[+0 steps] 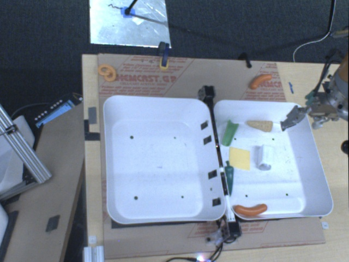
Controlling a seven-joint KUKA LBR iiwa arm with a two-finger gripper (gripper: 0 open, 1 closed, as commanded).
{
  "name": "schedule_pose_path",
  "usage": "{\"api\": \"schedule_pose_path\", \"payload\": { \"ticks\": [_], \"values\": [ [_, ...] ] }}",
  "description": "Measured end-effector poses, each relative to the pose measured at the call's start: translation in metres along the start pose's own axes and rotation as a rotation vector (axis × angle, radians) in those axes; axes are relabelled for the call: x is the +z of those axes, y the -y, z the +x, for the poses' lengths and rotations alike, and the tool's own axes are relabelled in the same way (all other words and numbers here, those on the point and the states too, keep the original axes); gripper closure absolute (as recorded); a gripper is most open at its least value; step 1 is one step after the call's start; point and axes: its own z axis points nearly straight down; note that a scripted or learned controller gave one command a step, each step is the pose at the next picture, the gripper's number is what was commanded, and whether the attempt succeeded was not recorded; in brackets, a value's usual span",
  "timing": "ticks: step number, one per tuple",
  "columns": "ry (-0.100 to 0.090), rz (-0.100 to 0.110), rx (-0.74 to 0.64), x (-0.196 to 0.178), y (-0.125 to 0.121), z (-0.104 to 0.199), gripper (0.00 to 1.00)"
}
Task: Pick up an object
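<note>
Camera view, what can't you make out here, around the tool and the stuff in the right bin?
- Tool: small and blurred; open or shut unclear.
- Arm: cut off by the right edge.
- Dark green object: partly hidden against the right bin's left wall.
- Pale grey object: too washed out against the white floor to identify.

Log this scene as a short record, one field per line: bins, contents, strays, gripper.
left bin: white, no items seen in it
right bin: white, holds six items
contents: green piece, tan wedge, yellow square, white cylinder, dark green piece, orange sausage at near rim
strays on bench: second sausage, orange ring
gripper: above right bin's far right part, beside the tan wedge, nothing seen held
</note>
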Motion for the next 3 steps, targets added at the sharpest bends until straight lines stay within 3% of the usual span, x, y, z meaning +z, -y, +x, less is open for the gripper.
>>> {"api": "schedule_pose_path", "payload": {
  "ticks": [1,2,3],
  "values": [
    [0.001,-0.004,-0.004,-0.011,-0.001,0.0,1.0],
    [0.006,-0.014,-0.001,-0.11,-0.032,-0.038,1.0],
    [0.007,-0.02,-0.003,-0.278,-0.027,-0.035,1.0]
  ]
}}
